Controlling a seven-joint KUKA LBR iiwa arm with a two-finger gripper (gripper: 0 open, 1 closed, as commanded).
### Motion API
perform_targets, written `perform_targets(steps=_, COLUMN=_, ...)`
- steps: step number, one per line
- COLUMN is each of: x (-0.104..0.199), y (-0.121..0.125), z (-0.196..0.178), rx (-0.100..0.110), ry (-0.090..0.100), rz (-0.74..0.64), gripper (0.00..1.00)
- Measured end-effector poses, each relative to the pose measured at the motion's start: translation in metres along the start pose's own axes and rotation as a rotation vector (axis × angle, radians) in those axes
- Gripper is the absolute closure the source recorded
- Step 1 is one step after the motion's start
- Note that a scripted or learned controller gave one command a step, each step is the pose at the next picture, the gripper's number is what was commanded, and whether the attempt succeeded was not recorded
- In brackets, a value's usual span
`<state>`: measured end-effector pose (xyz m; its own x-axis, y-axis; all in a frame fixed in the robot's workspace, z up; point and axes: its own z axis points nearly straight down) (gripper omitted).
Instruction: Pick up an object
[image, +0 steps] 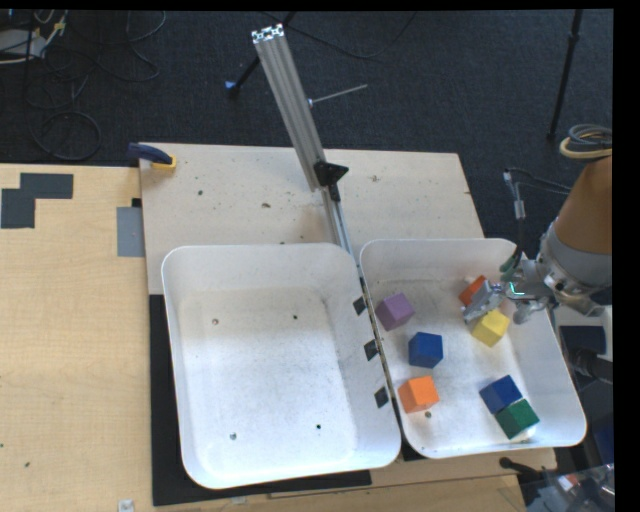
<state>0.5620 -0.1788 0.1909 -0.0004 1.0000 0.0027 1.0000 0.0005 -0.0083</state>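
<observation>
Nearest the camera, at the near right corner of the right bin (560, 440), a green cube (518, 417) touches a dark blue cube (499, 392) just beyond it. Left of that pair, an orange cube (419, 393) sits by the bin's left wall, with a second blue cube (425, 349) a little farther back and a purple cube (394, 310) beyond that, nearer the wall that divides the two bins.

On the far right side of the same bin, the gripper (490, 310) reaches in from the right under the grey arm (575, 262) with its orange band. A yellow cube (490, 327) lies directly beneath the fingertips, tilted, and a red-orange cube (472, 291) lies just behind and left of it. Whether the jaws are apart or clamped on the yellow cube cannot be told from this angle; the metal parts overlap the cube's top edge.

To the left, the left bin (200, 290) shows a speckled white floor. Both bins rest on a pale bench (230, 190). A slanted aluminium post (290, 95) rises from the far edge between the bins. A small blue and yellow object (152, 155) lies at the bench's far left corner.
</observation>
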Motion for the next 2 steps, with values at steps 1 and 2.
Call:
perform_targets(steps=1, x=0.0, y=0.001, z=-0.003, rx=-0.005, ry=-0.001, rz=0.001, gripper=0.0)
perform_targets(steps=2, x=0.007, y=0.004, z=0.046, rx=-0.001, ry=0.0, rz=0.0, gripper=0.0)
